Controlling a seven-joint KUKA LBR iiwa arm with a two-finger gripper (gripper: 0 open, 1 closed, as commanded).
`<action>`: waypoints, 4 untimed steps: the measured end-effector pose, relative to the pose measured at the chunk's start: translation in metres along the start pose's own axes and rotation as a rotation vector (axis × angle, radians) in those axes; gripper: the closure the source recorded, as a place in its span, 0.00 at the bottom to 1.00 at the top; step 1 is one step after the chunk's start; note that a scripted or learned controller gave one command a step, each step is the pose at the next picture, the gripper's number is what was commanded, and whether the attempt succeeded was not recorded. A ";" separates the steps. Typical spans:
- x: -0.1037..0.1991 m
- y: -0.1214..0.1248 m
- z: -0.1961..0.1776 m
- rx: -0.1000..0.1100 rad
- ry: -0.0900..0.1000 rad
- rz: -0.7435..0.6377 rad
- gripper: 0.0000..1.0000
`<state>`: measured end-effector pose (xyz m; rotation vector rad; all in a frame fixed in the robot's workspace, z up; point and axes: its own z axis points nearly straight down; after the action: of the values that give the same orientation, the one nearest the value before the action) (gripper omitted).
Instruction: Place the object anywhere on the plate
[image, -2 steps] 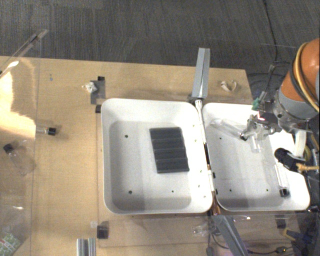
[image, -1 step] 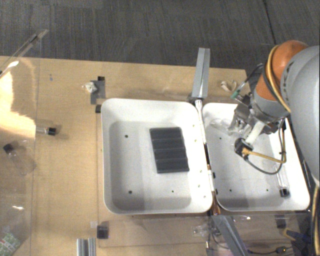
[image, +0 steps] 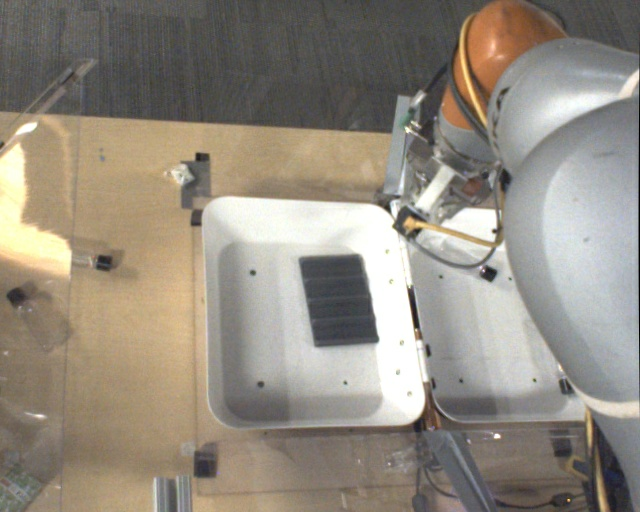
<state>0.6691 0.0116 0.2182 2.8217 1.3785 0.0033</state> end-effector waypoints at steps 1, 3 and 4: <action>0.022 -0.075 0.034 0.003 -0.001 0.027 1.00; 0.097 -0.132 0.055 -0.001 0.002 -1.045 1.00; 0.061 -0.226 0.115 0.000 0.003 -1.085 1.00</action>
<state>0.5286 0.1991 0.1025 1.7055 2.6376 0.0051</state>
